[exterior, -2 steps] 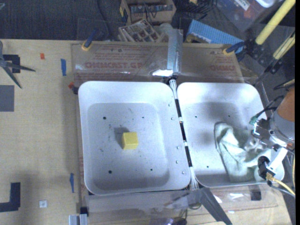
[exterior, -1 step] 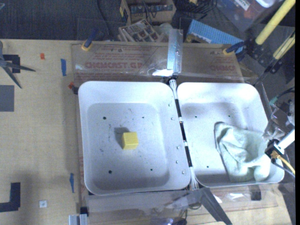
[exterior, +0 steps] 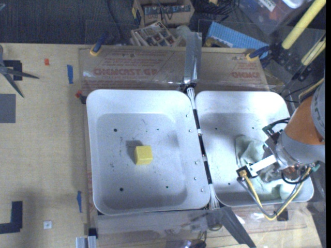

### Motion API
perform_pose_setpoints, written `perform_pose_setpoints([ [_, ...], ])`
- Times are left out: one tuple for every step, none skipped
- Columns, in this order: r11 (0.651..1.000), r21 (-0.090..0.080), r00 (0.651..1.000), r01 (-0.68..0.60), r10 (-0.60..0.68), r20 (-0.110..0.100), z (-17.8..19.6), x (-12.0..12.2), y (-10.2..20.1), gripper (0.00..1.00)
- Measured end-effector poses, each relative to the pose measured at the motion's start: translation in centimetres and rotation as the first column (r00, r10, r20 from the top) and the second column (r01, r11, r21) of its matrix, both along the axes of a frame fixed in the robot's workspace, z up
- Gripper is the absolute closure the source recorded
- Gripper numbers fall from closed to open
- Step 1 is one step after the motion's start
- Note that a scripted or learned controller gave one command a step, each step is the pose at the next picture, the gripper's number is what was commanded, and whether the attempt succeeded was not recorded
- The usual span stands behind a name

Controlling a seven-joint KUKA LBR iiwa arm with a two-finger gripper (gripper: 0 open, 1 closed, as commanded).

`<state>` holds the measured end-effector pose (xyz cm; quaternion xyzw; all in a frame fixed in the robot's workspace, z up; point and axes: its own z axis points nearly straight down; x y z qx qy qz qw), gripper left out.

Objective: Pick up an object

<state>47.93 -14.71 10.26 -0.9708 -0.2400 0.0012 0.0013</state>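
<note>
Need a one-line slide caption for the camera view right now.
KUKA arm's gripper low in the right bin over pale green items; yellow block in left bin.

Yellow cube (exterior: 144, 155) flat in left bin (exterior: 103, 107), mid-floor.

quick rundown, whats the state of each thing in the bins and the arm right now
yellow block: lying loose near the middle of the left bin, nothing touching it
pale green cloth: crumpled in the right bin, partly under the arm
gripper: low in the right bin by the cloth, grasp unclear
</note>
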Motion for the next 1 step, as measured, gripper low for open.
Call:
perform_pose_setpoints([
  [0.969, -0.001, 0.969, 0.245, -0.245, 0.000, 3.98, -0.01, -1.59, 1.00],
])
